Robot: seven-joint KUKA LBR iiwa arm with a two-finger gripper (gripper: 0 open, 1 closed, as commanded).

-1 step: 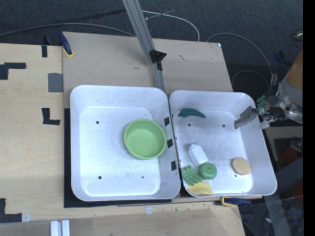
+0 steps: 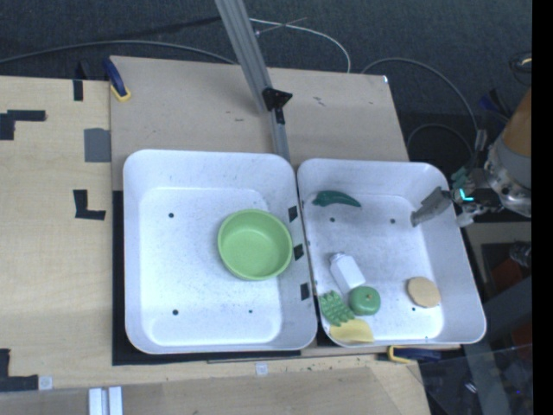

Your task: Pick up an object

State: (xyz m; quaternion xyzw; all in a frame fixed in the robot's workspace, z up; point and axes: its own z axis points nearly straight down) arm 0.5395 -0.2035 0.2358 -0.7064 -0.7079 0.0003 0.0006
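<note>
Right bin (image 2: 449,258), lower right of centre: six loose objects lie on its floor. A dark green curved piece (image 2: 335,199) sits near the upper left corner of this bin. A white bottle (image 2: 347,272) lies on its side near the bin's middle, tilted. Just below it is a round green piece (image 2: 364,300), touching or nearly touching the bottle's lower end. To the left of that lies a green ridged piece (image 2: 333,307), close against the bin's left wall. A yellow piece (image 2: 356,330) rests at the bottom edge, just under the two green ones. A tan disc (image 2: 423,291) lies apart from the group, toward the lower right.

Gripper (image 2: 429,206): over the upper right part of the right bin, just inside its right rim, pointing down and left. It stands well apart from every object; the tan disc is the nearest, lower in the frame. Whether it is clenched or released cannot be told from this angle. The arm's wrist (image 2: 510,184) sits at the right edge of the frame, outside the bin.

Left bin (image 2: 147,232): holds a light green bowl (image 2: 254,245), upright, toward the bin's right side.

Surroundings: a grey pole (image 2: 246,50) runs at a slant from the top of the frame down to the join between the bins. A blue and yellow clamp (image 2: 117,79) sits on the bench at upper left. Cables (image 2: 346,54) loop across the dark floor at the top
</note>
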